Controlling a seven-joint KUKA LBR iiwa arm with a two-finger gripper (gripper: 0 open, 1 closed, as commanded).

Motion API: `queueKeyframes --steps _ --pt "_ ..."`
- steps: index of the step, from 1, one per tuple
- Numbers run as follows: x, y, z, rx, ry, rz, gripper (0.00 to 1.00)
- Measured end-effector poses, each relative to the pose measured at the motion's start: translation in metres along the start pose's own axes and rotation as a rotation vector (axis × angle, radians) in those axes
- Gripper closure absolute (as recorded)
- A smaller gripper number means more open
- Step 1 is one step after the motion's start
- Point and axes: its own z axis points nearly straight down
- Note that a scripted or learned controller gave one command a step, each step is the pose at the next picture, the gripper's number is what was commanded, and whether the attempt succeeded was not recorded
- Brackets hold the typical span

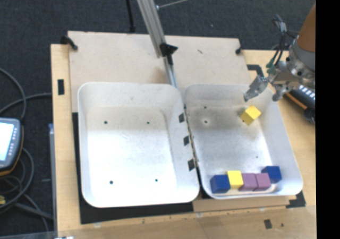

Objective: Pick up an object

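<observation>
A yellow cube (251, 114) lies alone in the upper right part of the right bin (228, 147). My gripper (266, 93) hangs over the bin's far right rim, just above and to the right of that cube. Its two fingers (254, 90) are spread apart with nothing between them, so it is open. Along the bin's front wall sits a row of blocks: a blue one (220, 183), a yellow one (235, 179), two purple ones (256, 181) and another blue one (272, 173).
The left bin (133, 142) sits beside the right one, joined by a clipped divider. A slanted aluminium post (151, 17) rises behind the bins. Cables and a pendant (8, 145) lie off the bench at left.
</observation>
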Motion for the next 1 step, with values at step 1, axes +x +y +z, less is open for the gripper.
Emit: queueKeyframes --steps 1 --pt "-0.0348 0.0541 -0.009 -0.004 -0.002 0.0 0.0"
